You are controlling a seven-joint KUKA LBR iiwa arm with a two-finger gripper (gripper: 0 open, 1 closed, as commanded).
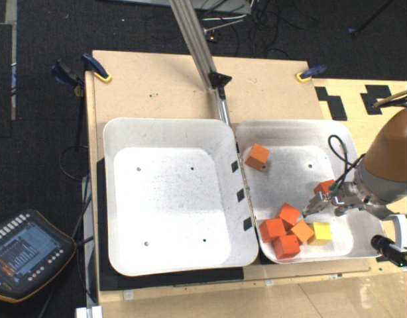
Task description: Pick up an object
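Gripper (317, 206) near right bin's (303, 132) crowded front edge, beside blocks (291, 229).

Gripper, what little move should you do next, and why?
Probably drop a bit lower onto the block pile. The gripper hangs in the right bin beside the clustered orange blocks and yellow block, with nothing seen between its fingers.

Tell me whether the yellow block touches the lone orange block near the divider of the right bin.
Apart. The camera view shows the yellow block at the near cluster, while the lone orange block sits farther back with bare white floor of the right bin between them.
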